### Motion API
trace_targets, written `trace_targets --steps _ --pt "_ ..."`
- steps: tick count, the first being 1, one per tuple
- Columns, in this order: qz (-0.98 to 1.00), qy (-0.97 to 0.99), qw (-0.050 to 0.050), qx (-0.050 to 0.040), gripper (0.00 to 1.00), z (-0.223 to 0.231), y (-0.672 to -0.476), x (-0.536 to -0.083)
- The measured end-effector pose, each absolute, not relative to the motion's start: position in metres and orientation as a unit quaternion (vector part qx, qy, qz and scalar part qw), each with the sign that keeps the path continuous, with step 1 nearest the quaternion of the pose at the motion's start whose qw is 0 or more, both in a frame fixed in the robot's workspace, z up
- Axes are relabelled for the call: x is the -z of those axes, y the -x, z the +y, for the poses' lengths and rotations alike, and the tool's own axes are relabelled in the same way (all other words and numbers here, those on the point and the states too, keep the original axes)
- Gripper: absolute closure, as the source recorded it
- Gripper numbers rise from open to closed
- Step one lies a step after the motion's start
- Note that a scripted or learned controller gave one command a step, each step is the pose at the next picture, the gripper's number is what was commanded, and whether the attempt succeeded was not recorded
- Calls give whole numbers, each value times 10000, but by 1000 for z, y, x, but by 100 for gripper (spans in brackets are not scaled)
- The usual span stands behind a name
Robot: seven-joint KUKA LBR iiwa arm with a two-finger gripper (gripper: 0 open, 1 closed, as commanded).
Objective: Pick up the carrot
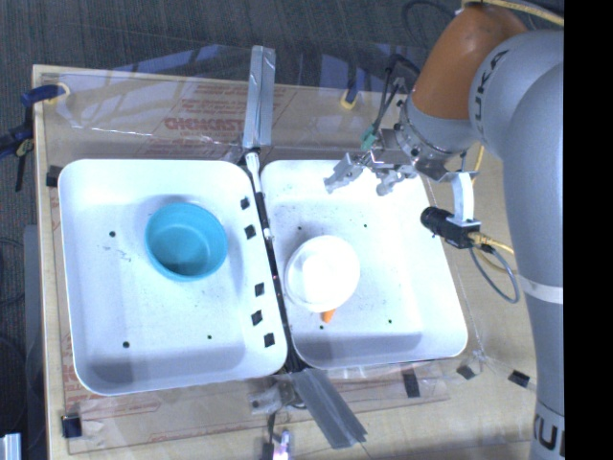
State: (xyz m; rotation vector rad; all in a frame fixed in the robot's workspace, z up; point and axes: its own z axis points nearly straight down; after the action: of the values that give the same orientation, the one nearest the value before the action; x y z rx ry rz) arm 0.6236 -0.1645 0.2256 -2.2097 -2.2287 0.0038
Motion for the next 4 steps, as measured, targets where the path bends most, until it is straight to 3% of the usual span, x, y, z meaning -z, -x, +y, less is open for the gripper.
trace_targets --steps 1,2,3,4 --pt "-6860 7276 20 -18 0 -75 -538 -191" --pt "-6309 7758 0 -6 0 -121 -477 -263" --pt "-5785 8156 -61 -9 0 -108 -477 -94" --pt "-7568 6537 2 5 0 -130 -477 -93"
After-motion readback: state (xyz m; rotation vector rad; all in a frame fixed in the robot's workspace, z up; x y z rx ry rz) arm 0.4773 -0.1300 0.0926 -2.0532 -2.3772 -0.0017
